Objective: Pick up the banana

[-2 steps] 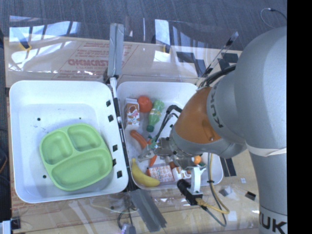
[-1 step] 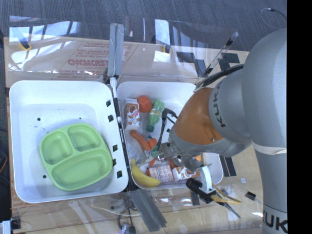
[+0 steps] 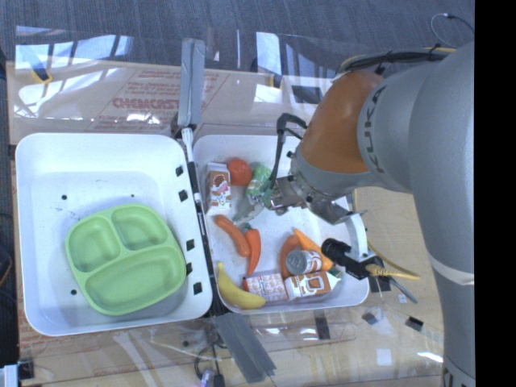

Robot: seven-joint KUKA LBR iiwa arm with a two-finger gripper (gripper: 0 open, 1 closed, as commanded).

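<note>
I see the banana point(image 3: 236, 291) lying at the near left corner of the right bin point(image 3: 355, 297), just beside a small carton point(image 3: 268, 285) and well apart from the pincer point(image 3: 270, 202). Further back the pincer hangs over the bin's middle — by a green item point(image 3: 260, 180) and a tomato point(image 3: 239, 171) — and I cannot tell its state. The left bin point(image 3: 48, 168) holds a green divided plate point(image 3: 125, 258).

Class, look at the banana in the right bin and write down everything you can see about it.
The banana is yellow, smooth and curved, and looks like a plastic toy. It lies flat on the floor of the right bin, in the near left corner, one tapered end pointing up along the left wall. Its other end lies against a small orange-and-white carton. An orange carrot lies just above it. The gripper is farther up, apart from it.
</note>
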